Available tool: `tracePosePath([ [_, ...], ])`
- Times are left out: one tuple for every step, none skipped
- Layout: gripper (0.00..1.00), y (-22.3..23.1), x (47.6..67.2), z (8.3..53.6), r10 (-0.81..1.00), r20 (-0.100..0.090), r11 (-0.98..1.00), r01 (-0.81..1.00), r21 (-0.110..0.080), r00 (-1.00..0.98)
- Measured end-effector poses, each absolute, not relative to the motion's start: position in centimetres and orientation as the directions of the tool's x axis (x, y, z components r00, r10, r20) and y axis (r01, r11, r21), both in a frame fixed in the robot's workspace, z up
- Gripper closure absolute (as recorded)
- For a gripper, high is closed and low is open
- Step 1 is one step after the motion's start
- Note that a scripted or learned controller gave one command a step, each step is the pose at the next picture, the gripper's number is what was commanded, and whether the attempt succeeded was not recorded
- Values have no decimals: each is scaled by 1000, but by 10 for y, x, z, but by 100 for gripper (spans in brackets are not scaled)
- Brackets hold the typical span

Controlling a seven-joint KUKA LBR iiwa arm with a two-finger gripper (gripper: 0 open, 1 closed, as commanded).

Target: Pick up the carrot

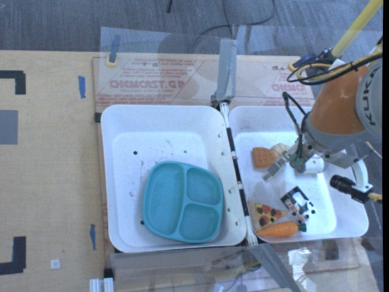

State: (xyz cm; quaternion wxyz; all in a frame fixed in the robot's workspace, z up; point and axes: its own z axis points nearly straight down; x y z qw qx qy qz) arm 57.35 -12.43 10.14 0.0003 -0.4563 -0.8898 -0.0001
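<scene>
Since it looks like a small plastic toy, the carrot [278,229] should be light, stiff and a bit slick — best pinched across its thick middle, not the tapered tip. It lies flat at the near edge of the right bin [349,221], just beside a pizza slice [268,213]. The claw [275,168] hangs apart from it, up the bin near a cracker [262,157] — I cannot tell how it is set, and nothing shows in it.

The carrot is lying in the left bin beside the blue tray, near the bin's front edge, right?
Not quite. The carrot lies in the right bin, not the left, next to the pizza slice rather than the blue tray. It is near the bin's front edge, as the camera view shows.
</scene>
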Motion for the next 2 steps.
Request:
tracePosePath([
  [0,-124,632,88,642,17,767,642,-18,-766],
  [100,-125,638,98,643,-9,766,643,-3,-766],
])
